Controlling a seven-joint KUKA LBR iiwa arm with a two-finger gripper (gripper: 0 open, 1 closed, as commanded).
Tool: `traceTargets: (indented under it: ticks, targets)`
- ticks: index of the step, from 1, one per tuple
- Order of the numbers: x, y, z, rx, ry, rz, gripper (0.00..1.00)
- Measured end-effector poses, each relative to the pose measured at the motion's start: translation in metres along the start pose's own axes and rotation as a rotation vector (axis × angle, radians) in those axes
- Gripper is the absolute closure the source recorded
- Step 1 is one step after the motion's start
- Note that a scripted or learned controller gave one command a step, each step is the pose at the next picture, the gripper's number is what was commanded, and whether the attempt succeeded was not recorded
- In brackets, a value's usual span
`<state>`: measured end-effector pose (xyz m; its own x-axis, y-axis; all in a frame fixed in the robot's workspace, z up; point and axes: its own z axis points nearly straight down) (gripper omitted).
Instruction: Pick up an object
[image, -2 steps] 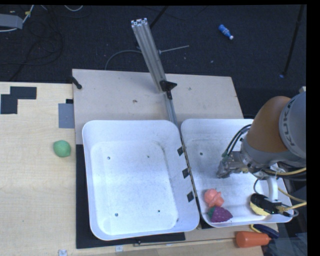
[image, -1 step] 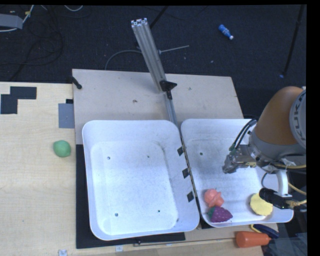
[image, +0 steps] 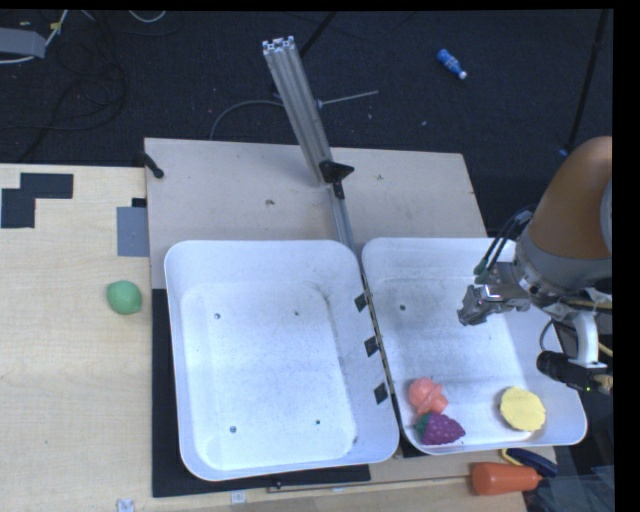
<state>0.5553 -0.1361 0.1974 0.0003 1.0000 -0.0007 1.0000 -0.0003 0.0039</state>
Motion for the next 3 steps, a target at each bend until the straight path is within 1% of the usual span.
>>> traceTargets:
  ticks: [1, 2, 3]
  targets:
    - [-0.008, 0.007, -0.052, 0.000, 0.000, 0.001, 1.00]
    - [0.041, 0.008, -0.039, 0.005, 0.002, -0.003, 1.00]
    - [0.096, 0.019, -0.043, 0.004, 0.001, -0.004, 1.00]
